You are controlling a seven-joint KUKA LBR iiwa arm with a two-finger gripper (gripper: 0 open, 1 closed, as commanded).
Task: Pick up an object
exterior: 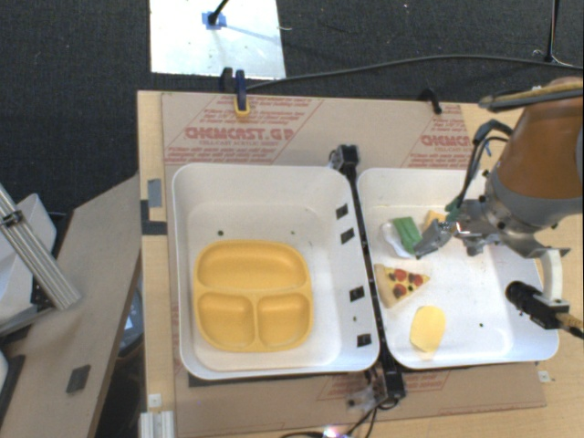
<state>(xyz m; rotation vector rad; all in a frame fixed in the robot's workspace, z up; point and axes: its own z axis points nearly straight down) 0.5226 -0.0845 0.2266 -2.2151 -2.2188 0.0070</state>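
My gripper [436,236] hangs low over the back of the right bin [474,349], reaching in from the right. Its tip is right beside a green block [407,233] that rests against a small white object [394,240]. I cannot tell if it touches the block. Just behind the gripper a small yellow piece [432,219] peeks out. A toy pizza slice [401,283] lies in front of the gripper, near the bin's left wall. A pale yellow oval piece [427,328] sits near the front of the bin.
The left bin [265,185] holds a yellow divided plate [254,294]. A black divider strip [363,254] runs between the two bins. The arm's grey body and orange band [543,158] hang over the right bin's right side.
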